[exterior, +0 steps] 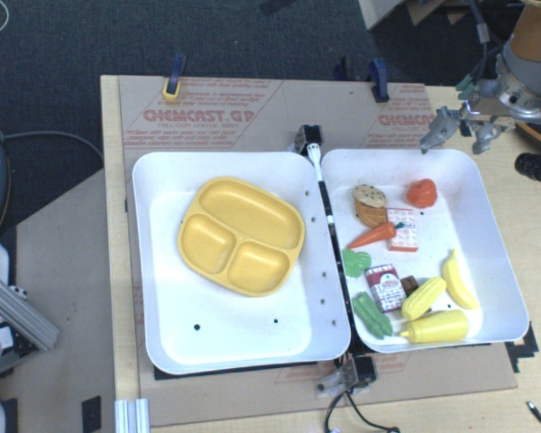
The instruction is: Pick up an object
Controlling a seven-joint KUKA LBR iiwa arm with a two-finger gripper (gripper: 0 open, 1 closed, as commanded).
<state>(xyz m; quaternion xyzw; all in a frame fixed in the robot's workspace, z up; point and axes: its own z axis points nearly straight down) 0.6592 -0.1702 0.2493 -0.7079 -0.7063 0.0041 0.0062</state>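
My gripper (pixel 457 137) hangs above the far edge of the right bin (pixel 498 242), open, with nothing between its fingers. In the bin below and in front of it lie a red tomato (pixel 422 192), a slice of bread (pixel 370 204), an orange carrot (pixel 374 235) and a white-and-red packet (pixel 403 230). Nearer the front are a green piece (pixel 356 262), a dark red box (pixel 385 287), a corn cob (pixel 424 298), a banana (pixel 460 280), a yellow bottle (pixel 437 327) and a green pickle (pixel 371 315).
The left bin (pixel 158 314) holds a yellow divided plate (pixel 242 235). A black divider rail (pixel 325 215) runs between the bins. Blue clamps (pixel 378 79) hold the cardboard bench top at the back.
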